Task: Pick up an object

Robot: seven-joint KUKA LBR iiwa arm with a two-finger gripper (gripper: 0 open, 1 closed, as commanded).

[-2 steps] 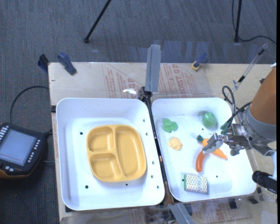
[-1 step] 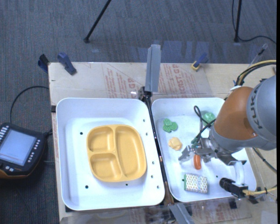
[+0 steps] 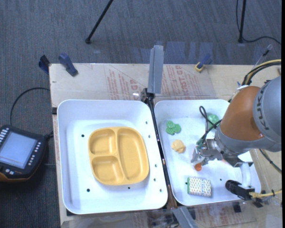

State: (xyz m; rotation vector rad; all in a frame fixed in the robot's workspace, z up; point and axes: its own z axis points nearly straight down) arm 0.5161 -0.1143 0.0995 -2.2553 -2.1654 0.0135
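Two white bins sit on the bench; the right bin (image 3: 213, 199) holds loose pieces for picking. Low over a small orange object (image 3: 198, 166), the gripper (image 3: 202, 156) seems set to grasp, though I cannot tell its state.

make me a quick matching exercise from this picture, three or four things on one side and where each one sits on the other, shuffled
Things:
1. yellow three-compartment plastic tray
2. green leaf-shaped toy
3. white-and-green patterned rectangular pad
4. grey handheld control pendant with a screen

Places:
A. right bin, near front edge
B. floor, left of the bench
C. left bin, middle
D. right bin, near the divider, towards the back

Pairs: 1-C, 2-D, 3-A, 4-B
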